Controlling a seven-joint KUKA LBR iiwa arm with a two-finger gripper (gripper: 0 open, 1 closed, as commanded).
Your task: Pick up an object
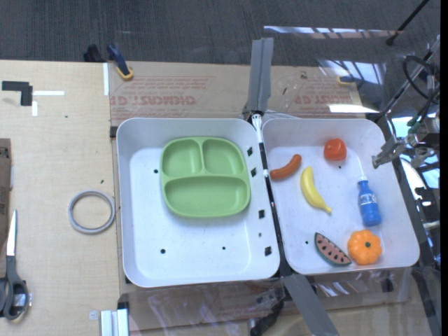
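The right bin holds several toy items. A red-orange sausage lies near its left wall, with a yellow banana just below it. A red tomato sits toward the back. A blue bottle with a white cap lies near the right wall. At the front are an orange pumpkin and a watermelon slice, side by side. The left bin carries a green divided plate.
A grey metal piece with cables behind it juts over the right bin's right rim. A grey post rises behind the bins' shared wall. On the wooden bench at left lie a tape ring, scissors and a blue clamp.
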